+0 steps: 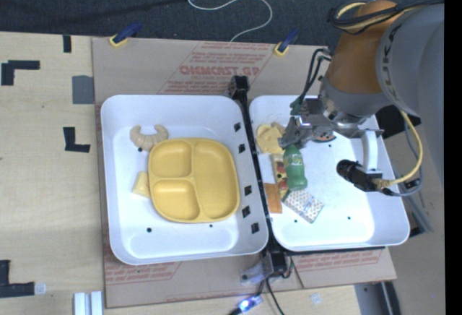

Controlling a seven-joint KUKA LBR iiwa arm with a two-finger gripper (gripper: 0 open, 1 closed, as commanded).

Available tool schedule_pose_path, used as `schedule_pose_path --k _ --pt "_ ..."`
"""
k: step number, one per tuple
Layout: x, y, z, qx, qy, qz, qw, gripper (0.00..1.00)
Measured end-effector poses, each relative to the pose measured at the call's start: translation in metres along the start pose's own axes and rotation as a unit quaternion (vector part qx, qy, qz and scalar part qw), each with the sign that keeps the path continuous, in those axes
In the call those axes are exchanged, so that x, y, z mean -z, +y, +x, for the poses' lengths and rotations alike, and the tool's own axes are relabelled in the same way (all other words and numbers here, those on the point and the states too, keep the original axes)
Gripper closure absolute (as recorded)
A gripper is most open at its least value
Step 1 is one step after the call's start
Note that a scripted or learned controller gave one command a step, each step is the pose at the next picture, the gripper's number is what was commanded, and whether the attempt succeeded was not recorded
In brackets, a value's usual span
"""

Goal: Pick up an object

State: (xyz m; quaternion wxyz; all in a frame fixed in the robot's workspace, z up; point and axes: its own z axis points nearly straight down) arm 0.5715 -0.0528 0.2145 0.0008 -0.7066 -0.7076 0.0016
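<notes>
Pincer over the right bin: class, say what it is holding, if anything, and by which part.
It cannot be told. The pincer hangs right above the top of a green toy in the right bin, but any grip on it is hidden.

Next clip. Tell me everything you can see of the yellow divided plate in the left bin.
The yellow divided plate is a rounded-square dish, plastic by its look, with three compartments: two at the top, one wide below. It lies flat, right side up, slightly rotated, in the middle of the left bin. Nothing lies in its compartments. A tan curved piece sits at its upper left edge, and a pale yellow wedge pokes out at its left edge; whether either touches it is unclear.
</notes>
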Motion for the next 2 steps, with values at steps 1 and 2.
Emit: schedule_pose_path --k 1,2 --pt "0.009 -0.005 -0.013 -0.001 0.0 -0.001 1.0 1.0" --pt "-0.001 -0.004 -0.005 0.0 0.0 0.0 1.0 1.0"
